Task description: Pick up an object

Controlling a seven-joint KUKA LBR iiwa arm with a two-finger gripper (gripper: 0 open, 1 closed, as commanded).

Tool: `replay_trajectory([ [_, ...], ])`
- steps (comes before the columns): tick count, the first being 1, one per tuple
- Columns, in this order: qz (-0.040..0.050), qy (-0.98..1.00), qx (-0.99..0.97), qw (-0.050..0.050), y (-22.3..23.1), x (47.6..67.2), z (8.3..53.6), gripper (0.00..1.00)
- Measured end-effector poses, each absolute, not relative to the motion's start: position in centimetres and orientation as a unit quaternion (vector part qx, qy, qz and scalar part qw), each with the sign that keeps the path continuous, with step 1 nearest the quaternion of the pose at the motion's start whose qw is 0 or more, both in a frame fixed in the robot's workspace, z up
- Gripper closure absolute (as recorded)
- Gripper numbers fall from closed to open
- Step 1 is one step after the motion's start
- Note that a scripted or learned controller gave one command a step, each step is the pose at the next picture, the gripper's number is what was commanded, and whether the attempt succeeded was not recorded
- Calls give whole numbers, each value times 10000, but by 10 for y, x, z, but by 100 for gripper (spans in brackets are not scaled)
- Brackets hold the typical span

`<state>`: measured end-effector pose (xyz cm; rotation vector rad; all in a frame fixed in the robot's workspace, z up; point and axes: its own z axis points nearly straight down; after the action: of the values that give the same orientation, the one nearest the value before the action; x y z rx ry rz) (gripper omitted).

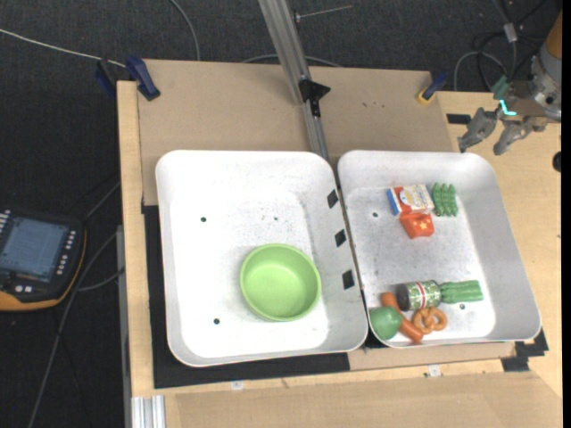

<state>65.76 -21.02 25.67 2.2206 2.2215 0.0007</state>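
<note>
Spread and holding nothing, the hand (pixel 496 133) hovers beyond the right white bin's (pixel 508 239) far corner, so descending there would miss the small red block (pixel 419 226) inside.

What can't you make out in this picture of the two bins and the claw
- Arm, camera view: cut off by the right edge above the claw.
- Small box in the right bin: print too small to read.
- Bottle label: too small to read.
- Orange pieces at the near rim: piled beside a green round piece, shapes unclear.
- Handheld screen, left edge: partly cut off, display unreadable.
</note>
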Motion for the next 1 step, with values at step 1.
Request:
replay_trajectory([
  [1, 2, 7072, 7070, 3, -210, 658, 257, 0],
])
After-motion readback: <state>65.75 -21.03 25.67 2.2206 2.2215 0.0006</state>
